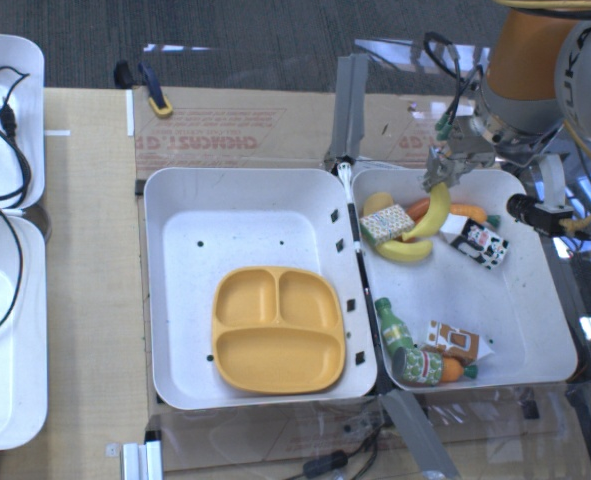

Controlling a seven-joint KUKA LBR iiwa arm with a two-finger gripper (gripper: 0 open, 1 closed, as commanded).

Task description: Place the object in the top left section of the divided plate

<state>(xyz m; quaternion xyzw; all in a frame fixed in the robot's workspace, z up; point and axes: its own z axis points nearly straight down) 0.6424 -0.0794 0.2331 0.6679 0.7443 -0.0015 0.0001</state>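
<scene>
Hanging over the right bin (535,298), the claw (443,176) is closed on the upper end of a yellow banana (432,218), which dangles just above another banana (403,251) and a small checkered box (385,224). Well apart, the yellow divided plate (278,330) sits in the left bin (175,268) on the bench (85,268).

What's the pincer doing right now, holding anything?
Pincer: over the right bin, closed on the top end of a banana, which hangs below it above the other items.
</scene>
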